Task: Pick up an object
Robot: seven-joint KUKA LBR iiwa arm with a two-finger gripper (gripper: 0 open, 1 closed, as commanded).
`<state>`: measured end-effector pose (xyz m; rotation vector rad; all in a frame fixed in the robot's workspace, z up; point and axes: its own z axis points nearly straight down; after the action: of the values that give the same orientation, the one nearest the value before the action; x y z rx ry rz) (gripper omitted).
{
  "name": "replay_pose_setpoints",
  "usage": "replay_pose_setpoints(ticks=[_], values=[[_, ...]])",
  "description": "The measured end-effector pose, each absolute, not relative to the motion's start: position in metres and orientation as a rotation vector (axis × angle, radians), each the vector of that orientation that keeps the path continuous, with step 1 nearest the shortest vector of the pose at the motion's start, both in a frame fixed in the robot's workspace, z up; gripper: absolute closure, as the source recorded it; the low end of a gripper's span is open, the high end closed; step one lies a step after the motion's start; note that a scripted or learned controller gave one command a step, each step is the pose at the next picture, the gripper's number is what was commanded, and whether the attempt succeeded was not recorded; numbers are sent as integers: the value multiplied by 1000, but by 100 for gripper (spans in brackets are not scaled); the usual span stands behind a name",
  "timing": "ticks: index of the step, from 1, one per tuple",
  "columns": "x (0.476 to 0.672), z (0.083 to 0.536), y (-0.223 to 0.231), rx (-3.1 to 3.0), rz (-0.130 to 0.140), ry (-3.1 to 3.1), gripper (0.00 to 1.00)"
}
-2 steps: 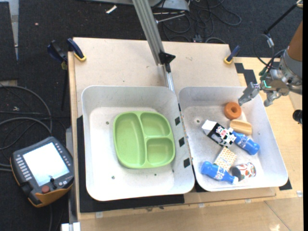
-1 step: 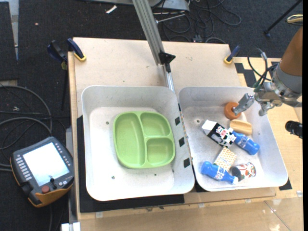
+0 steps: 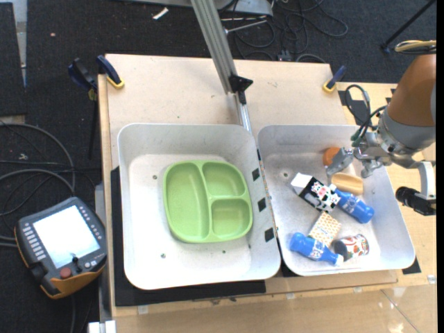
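Here, hand (image 3: 355, 160) spread open and holding nothing, just above the tan block (image 3: 347, 183) in the right bin (image 3: 277, 144).

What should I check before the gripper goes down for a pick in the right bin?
1. Gripper over the right bin: ok.
2. Nothing between the fingers yet: ok.
3. Target under it, tan block beside the orange object: ok.
4. Target clear of neighbours: not ok, the black-and-white box and blue bottle crowd it.
5. Finger opening wide enough: cannot tell.
6. Green tray in the left bin, out of the path: ok.
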<state>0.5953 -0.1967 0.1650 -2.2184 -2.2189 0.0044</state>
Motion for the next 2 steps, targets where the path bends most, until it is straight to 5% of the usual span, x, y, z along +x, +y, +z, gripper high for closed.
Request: replay_pose_setpoints(ticks=[1,2], values=[[596,116,-188,-2230,-13,-2228,0],[598,130,-190,-2235,-14,-2234,100]])
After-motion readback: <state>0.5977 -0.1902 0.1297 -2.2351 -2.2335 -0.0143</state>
